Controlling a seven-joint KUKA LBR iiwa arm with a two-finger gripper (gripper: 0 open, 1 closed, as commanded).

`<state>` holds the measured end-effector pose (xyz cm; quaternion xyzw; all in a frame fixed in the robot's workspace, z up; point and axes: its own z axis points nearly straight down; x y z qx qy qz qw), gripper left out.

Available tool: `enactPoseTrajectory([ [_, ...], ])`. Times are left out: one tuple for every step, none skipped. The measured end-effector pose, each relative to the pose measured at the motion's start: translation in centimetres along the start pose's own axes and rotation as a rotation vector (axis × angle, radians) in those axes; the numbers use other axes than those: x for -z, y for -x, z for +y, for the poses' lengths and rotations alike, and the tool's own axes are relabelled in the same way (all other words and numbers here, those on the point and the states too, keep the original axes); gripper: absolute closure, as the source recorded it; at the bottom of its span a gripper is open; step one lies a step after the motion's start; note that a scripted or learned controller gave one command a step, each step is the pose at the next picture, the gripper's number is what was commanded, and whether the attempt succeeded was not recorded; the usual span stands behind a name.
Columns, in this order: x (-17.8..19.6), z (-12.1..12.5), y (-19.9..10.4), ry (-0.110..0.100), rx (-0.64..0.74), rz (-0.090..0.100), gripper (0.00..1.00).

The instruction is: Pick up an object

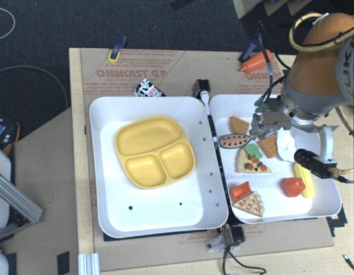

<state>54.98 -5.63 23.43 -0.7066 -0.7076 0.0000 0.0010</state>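
Observation:
The right bin (331,202) holds several toy foods. There is a tan cracker (239,125), a dark oval sausage (233,141), a green piece (253,150) and a pizza slice (252,165). An orange wedge (269,146), a white piece (285,145), a yellow corn cob (303,180) and a red tomato (292,186) lie further right. Near the front edge are a red piece (241,190) and a second pizza slice (251,204). My gripper (259,129) hangs low over the bin's back half, between the cracker and the orange wedge, just above the sausage's right end. Nothing shows as lifted.
The left bin (108,211) holds a yellow divided plate (154,150). On the bench behind the bins sit a black-and-white object (148,89), a blue and yellow clamp (115,49) and an orange clamp (255,62). The arm fills the upper right.

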Motion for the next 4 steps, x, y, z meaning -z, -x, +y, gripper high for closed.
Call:
enactPoseTrajectory([
  [-2.0, -0.3, 0.6, -0.003, -0.003, -0.001, 1.00],
  [0.1, 0.5, 0.7, 0.006, -0.001, -0.002, 1.00],
  [0.0, 0.5, 0.3, 0.003, -0.001, -0.002, 1.00],
  [-0.1, -0.1, 1.0, 0.000, -0.003, -0.001, 1.00],
])
